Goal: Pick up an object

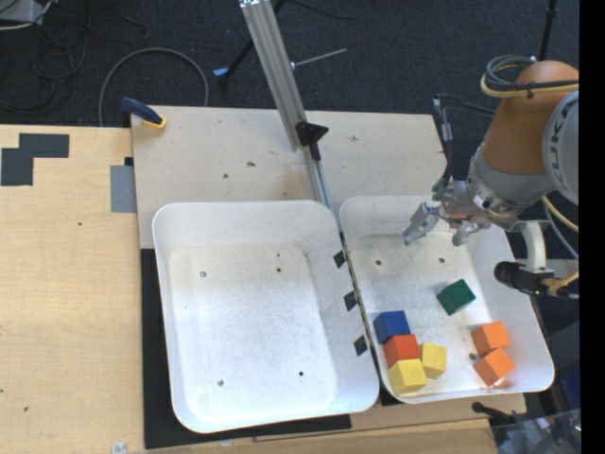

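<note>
Green cube [457,296] tilted diamond-wise; gripper [440,230] open above

- Two bins [189,225]: white, finely speckled.
- Blocks: one green [457,296], one blue [390,325], one red-orange [402,348], two yellow [409,375], two orange [491,336].
- Tabletop [236,154]: pale beige.
- Arm [525,130]: orange band above grey.
- Gripper [440,225]: apparently grey metal.

Blocks [416,353] in right bin [529,372], beside left bin [189,235]

No words, labels, brand names, numbers or signs can be read anywhere in this view.
</note>
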{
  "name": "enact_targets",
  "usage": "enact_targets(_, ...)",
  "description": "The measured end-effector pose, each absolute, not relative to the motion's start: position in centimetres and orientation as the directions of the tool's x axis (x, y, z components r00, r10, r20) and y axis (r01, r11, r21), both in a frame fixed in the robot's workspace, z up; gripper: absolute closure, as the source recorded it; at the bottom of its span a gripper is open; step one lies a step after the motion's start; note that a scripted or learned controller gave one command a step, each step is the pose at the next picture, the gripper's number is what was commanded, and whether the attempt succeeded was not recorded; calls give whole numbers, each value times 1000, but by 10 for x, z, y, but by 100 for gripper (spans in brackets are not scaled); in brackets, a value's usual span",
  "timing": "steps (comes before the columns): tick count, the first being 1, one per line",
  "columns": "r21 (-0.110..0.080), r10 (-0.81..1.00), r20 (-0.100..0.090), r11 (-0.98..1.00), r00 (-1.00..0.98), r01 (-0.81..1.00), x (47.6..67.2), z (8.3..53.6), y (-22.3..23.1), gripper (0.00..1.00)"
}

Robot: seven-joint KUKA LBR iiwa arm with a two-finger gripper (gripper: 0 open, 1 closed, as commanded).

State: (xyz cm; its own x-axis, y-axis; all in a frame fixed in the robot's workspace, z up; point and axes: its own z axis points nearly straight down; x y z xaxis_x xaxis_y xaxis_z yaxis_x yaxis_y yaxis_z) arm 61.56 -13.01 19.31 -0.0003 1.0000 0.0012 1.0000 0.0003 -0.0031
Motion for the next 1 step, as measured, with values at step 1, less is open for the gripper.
enact_targets(1,-6,1000,2,1,-1,1000,611,193,-118,0)
